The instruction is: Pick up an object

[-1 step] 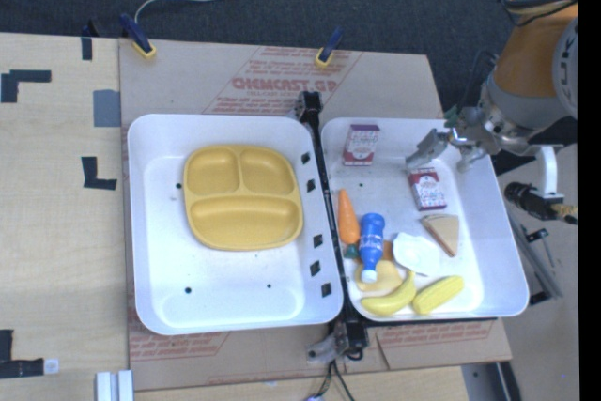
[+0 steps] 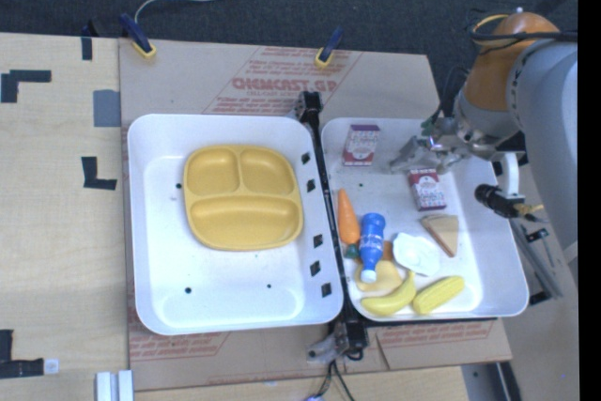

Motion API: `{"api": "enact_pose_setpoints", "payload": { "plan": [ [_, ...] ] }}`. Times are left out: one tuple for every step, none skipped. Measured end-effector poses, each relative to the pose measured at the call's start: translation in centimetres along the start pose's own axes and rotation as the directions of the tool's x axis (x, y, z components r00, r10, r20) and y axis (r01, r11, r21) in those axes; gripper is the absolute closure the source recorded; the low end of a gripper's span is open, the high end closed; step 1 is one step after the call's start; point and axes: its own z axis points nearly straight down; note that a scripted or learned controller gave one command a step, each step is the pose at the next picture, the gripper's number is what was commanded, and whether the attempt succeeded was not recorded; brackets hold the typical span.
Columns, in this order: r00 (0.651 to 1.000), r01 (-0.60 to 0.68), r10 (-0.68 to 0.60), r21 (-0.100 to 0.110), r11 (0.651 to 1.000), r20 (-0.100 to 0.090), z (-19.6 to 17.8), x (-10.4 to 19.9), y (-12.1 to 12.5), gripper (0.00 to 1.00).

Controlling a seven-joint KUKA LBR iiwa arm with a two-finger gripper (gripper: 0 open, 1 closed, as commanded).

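The end effector (image 2: pixel 418 155) hangs over the right bin (image 2: pixel 512 296) toward its 1 o'clock corner, between the upper box (image 2: pixel 362 144) and the lower box (image 2: pixel 428 190); whether its grip is spread or pressed together I cannot tell. Nothing is seen held. The likeliest target, the lower box, lies just at its 5 o'clock. Risk: a descent between the two boxes would close on bare floor. The carrot (image 2: pixel 348 217), bottle (image 2: pixel 372 245), banana (image 2: pixel 391 291) and corn (image 2: pixel 438 294) crowd together at 6 o'clock, inviting a double grab.
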Motion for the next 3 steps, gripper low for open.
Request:
{"api": "enact_pose_setpoints", "payload": {
  "plan": [
    [1.0, 0.002, -0.002, -0.001, 1.0, 0.003, -1.0, 0.0, 0.0, 1.0],
    [1.0, 0.002, -0.002, -0.001, 1.0, 0.004, -1.0, 0.0, 0.0, 0.0],
    [1.0, 0.0, 0.0, 0.01, 1.0, -0.009, 0.1, -2.1, 1.4, 0.0]
  ]
}}
